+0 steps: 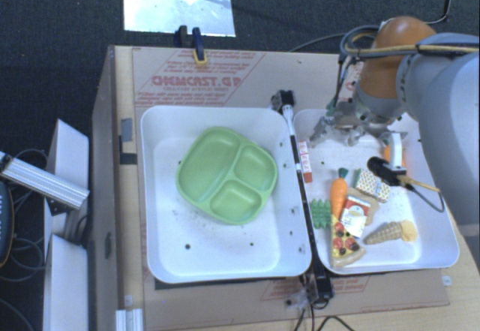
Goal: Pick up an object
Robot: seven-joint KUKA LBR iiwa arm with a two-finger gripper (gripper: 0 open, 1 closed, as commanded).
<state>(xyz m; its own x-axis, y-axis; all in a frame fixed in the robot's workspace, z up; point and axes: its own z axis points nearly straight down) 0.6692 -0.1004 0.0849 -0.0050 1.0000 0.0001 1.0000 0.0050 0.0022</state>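
Dark carpet floor, a bench topped with cardboard, two white bins. The claw [339, 132] hangs low over the far end of the right bin [431, 243]. Can't tell how wide it is, and nothing is seen in it. The pick candidates are all toy food:
- **Toy carrot** [339, 198]: nearest, camera-side of the claw.
- **Pizza slice** [345, 241] and **ice-cream cone** [390, 232]: further that way.

A green divided plate [227, 174] sits off to the claw's left, in the left bin [187, 239].

Risks:
- The floor under the claw looks bare, so closing here likely grabs nothing.
- The toys are crowded, so a drop onto the carrot may shove its neighbours.
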